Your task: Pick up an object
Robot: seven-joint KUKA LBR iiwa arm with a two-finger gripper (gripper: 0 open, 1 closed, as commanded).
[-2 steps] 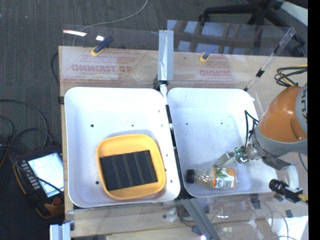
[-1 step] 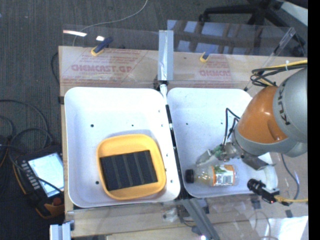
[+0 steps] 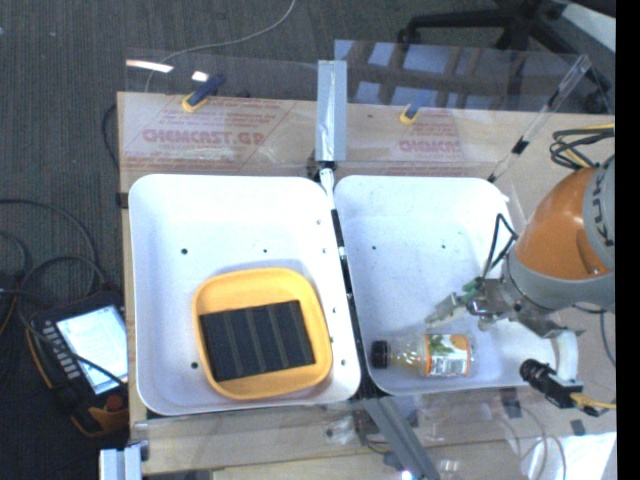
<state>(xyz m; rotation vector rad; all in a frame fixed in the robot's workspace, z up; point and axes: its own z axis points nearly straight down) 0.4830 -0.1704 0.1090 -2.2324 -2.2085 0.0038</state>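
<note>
Though the arm (image 3: 570,243) crowds it, the hand (image 3: 455,305) (blurred) nears the bottle (image 3: 425,355).

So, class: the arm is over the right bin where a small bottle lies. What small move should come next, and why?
Probably lower the gripper slightly toward the bottle and centre over it: the bottle lies on its side just in front of the gripper, near the right bin's front wall, not yet grasped.

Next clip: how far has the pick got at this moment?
Early stage. Done: the arm has reached into the right bin and the gripper sits low, just above the small bottle. In hand: nothing; the bottle lies on its side on the bin floor, and the yellow tray rests in the left bin. Left: closing on an object and lifting it.
</note>
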